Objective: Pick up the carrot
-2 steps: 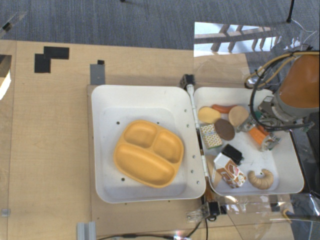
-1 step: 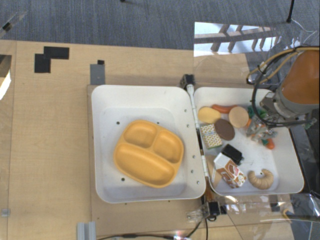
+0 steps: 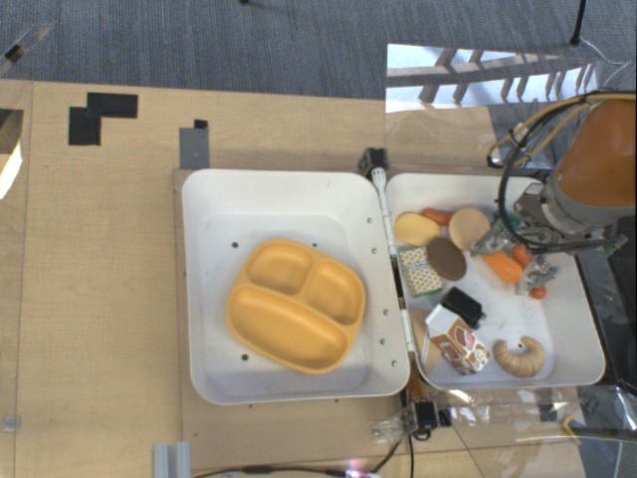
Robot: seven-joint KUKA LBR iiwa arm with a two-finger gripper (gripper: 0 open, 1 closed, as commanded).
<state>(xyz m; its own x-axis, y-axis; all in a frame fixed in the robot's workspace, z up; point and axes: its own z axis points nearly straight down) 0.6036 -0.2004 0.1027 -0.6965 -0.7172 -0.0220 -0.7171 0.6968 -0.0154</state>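
Nearest you, at the bottom edge of the surface (image 3: pixel 90 366), cables (image 3: pixel 423 421) bunch up just below the gap between the two bins. In the right bin (image 3: pixel 577 337), the closest things are a croissant (image 3: pixel 522 357) at the lower right and a small printed box (image 3: pixel 458 347) to its left, with a black block (image 3: pixel 463 306) just above that box. The left bin (image 3: pixel 209 287) holds a yellow divided plate (image 3: pixel 296 305), lying tilted across its middle. Going further into the right bin you find a checked packet (image 3: pixel 419 271) against the left wall, a brown disc (image 3: pixel 447 260) touching it on the right, then a yellow potato-like lump (image 3: pixel 417 229) and a pale round piece (image 3: pixel 468 229) behind those. The carrot (image 3: pixel 503 266) lies in the right half of that bin, right of the brown disc, its orange body angled down toward the right. The gripper (image 3: pixel 528 257) hangs right over the carrot's right end, and a small orange-red bit (image 3: pixel 537 292) shows just below it; you cannot tell from here whether its fingers are spread or pressed together, nor whether they touch the carrot. Another orange-red piece (image 3: pixel 435 215) peeks out at the far rim between the yellow lump and the pale round. The arm (image 3: pixel 597 162) with its orange band comes in from the right above the bin. Furthest off, black marks (image 3: pixel 100 116) sit at the surface's far left.
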